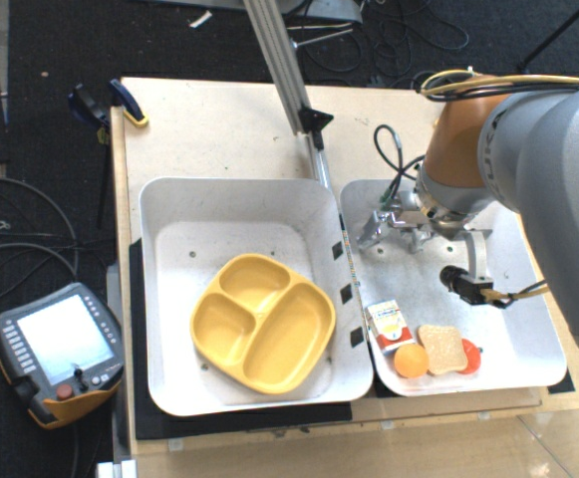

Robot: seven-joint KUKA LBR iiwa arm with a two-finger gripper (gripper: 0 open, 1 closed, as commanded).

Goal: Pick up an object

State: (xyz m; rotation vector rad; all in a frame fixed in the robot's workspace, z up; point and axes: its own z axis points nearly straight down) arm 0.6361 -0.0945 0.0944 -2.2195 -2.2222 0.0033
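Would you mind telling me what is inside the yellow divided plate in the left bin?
The yellow plate shows three bare compartments with nothing in them. It lies in the left bin, and the bin floor beneath the plate is covered.

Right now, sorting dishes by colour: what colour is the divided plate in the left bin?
Yellow; the divided plate shows best in the camera view.

I am looking at a robot lab, not a home. A big grey robot arm with an orange band (513, 142) reaches over a pale wooden bench (219, 118). Two shallow white plastic bins (159, 217) sit on it side by side. On the dark floor lies a grey and orange hand controller with a screen (58, 352). Loose black cables (409, 13) run across the floor, and a slanted silver metal pole (279, 53) stands at the bench.
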